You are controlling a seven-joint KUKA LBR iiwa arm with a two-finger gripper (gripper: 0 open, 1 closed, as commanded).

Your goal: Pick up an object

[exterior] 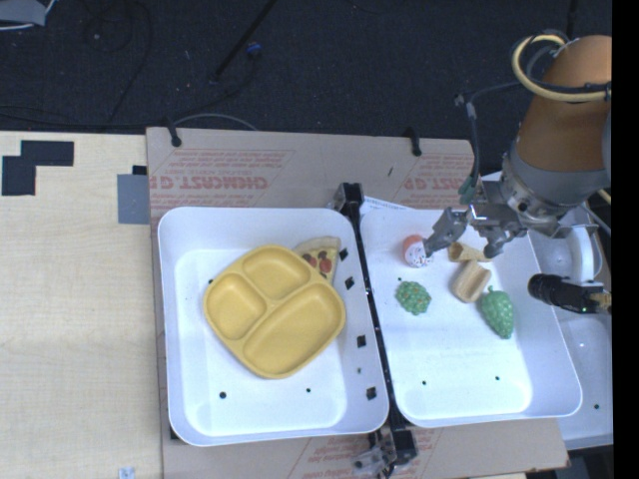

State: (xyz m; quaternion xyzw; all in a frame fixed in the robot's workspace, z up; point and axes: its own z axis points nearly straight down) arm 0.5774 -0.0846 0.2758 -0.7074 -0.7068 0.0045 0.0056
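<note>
My gripper (461,248) hovers over the back of the right bin (479,387), its two fingers spread open. A small tan piece (465,253) lies under the gap between them, not gripped. Beside the left fingertip sits a red and white item (415,251). A tan bread-like chunk (470,280) lies just in front of the gripper. Nearer the front are a green broccoli-like piece (412,296) and a larger green bumpy item (497,311).
The left bin (190,387) holds a yellow divided tray (275,310), with a pizza slice (321,256) tucked at its back right edge. A black divider (365,307) runs between the bins. The front half of the right bin is bare white floor.
</note>
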